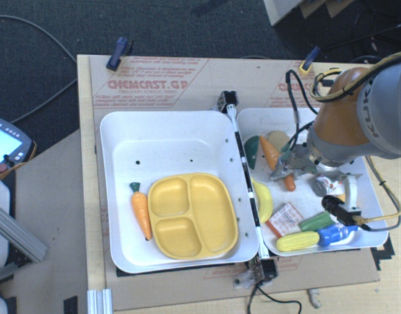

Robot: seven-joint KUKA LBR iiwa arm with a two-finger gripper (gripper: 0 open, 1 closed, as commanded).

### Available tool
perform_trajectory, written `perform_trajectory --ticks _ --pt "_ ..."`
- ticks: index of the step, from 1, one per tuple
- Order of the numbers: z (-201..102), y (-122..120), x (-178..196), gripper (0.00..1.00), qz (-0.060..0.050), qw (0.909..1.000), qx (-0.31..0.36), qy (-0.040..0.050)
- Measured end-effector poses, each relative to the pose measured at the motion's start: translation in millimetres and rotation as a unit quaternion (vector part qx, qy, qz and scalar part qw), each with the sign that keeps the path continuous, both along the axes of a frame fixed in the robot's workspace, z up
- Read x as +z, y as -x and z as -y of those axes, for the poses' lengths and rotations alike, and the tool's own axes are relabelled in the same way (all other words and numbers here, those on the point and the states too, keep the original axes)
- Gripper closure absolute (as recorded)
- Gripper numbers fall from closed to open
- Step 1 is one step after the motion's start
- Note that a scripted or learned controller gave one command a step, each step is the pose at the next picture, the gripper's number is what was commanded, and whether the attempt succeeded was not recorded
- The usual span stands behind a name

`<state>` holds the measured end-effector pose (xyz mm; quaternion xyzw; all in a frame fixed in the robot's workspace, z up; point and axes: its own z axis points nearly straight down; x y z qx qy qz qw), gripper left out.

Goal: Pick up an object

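At the near edge of the right bin [377,241] lies a corn cob [297,241], with a blue piece [332,234] touching its right end and a green piece [316,221] just behind them. A small red-and-white packet [285,219] sits to the left of these, and a banana [263,200] curves along the bin's left wall. In the left bin [122,142], a yellow divided plate [188,215] fills the near right part, and a carrot [141,212] lies just beside its left edge, leaf end pointing away.

Farther back in the right bin the gripper [287,169] is low among the toys, close to a second carrot [269,152] that lies slanted beside a dark green piece [252,150] and a pale round piece [278,139]. A small orange bit [290,184] rests just below the gripper. Whether the fingers are spread or pressed together cannot be told; nothing is plainly seen between them. The grey arm [383,110] with its orange band [336,113] reaches in from the right over the bin. Both bins rest on the counter [154,84], whose far part bears red lettering.
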<state>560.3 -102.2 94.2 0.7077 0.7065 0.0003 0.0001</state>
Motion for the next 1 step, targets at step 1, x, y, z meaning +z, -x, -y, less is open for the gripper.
perform_trajectory --ticks 1 --pt "-87.7 -3.5 91.0 1.00 0.001 1.0000 0.002 -0.0005"
